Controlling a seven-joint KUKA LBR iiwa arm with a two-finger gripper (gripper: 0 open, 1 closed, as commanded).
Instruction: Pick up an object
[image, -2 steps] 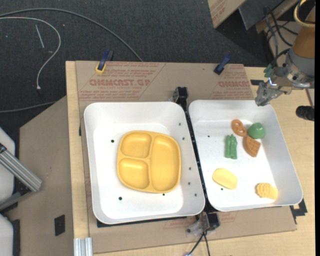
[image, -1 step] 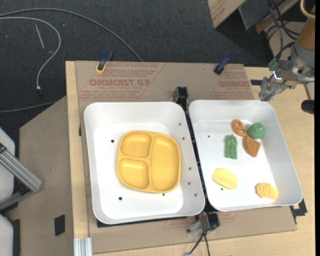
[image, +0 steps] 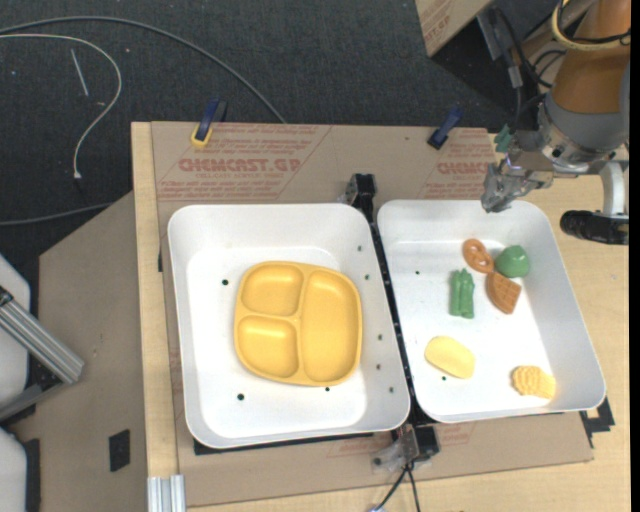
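My claw (image: 497, 197) hangs over the far rim of the right bin (image: 570, 300); I cannot tell how it is set. Taking the pretzel (image: 477, 254) as my landmark: it lies just nearer than the claw, the green ball (image: 513, 261) touching its right, a waffle (image: 504, 292) close below. I judge a descent there risks nudging neighbours or catching two. The green stalk (image: 461, 293) and yellow pieces (image: 449, 356) sit freer.

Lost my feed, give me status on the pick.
Gripper above right bin's far rim, holding nothing. Pretzel and green toy nearest, untouched. Nothing blocking.
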